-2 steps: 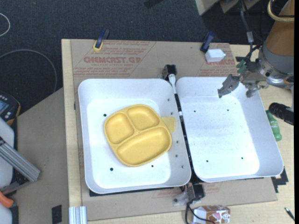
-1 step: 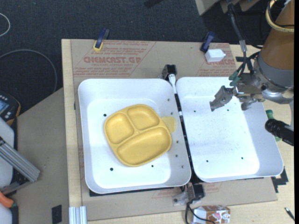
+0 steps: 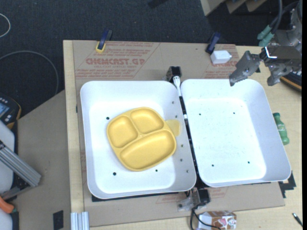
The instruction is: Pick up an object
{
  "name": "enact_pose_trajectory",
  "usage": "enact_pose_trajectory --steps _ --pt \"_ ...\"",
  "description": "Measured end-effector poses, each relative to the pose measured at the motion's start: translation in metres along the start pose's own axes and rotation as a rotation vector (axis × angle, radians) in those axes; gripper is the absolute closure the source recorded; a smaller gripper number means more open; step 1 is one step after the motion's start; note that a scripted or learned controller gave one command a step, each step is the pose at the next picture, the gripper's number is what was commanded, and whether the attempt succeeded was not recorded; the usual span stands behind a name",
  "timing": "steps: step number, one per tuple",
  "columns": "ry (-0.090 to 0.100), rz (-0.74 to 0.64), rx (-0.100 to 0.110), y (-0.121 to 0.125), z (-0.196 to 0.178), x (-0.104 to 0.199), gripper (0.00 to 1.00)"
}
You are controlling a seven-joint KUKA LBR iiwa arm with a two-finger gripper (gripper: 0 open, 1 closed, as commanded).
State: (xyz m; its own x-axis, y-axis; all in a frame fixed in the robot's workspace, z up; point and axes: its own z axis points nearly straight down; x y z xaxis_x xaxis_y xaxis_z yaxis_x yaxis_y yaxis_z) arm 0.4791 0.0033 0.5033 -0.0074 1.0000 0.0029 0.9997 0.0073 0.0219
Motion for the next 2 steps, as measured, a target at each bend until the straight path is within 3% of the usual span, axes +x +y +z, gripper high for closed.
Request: enact_pose_trajectory --steps 1,2 --pt "-0.004 0.005 0.016 0.001 -0.001 -0.002 1.0" --pt "-0.003 0.002 0.033 -0.003 0.112 0.05 1.0"
